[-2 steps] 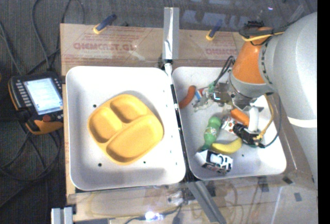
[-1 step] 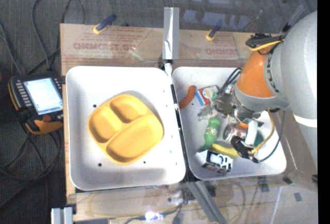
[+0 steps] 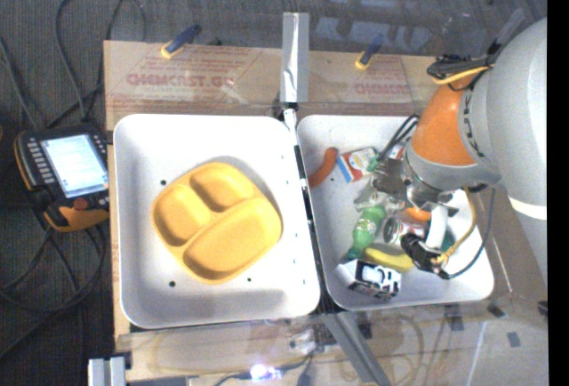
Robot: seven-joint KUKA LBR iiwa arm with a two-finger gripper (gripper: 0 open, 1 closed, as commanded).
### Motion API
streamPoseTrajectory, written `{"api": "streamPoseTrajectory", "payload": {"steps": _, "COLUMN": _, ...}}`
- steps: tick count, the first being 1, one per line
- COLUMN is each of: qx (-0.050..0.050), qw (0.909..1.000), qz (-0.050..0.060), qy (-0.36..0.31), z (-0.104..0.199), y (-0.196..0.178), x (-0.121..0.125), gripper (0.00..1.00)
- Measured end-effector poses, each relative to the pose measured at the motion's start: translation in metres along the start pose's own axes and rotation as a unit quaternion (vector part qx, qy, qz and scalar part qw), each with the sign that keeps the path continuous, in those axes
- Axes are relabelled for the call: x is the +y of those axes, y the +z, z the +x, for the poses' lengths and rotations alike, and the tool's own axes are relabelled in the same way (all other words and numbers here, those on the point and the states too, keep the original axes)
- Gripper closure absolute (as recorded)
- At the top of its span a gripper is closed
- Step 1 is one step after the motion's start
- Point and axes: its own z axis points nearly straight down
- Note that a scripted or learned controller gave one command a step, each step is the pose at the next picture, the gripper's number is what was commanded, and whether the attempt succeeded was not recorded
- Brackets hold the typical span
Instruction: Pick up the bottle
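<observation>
The green plastic bottle (image 3: pixel 365 229) lies in the white bin on the right of the frame (image 3: pixel 480 285), amid clutter just left of the gripper (image 3: pixel 397 213). You can see the grey arm with its orange band (image 3: pixel 444 131) reaching in from the right, low over that bin. You cannot tell how the fingers stand. A yellow divided plastic tray (image 3: pixel 217 221) sits in the left white bin (image 3: pixel 133 286), at centre-left.
</observation>
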Motion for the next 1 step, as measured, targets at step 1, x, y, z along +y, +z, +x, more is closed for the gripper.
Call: {"api": "streamPoseTrajectory", "payload": {"steps": 1, "qx": -0.002, "qw": 0.9994, "qz": 0.007, "qy": -0.033, "z": 0.0487, "y": -0.1293, "x": -0.0013, "gripper": 1.0}}
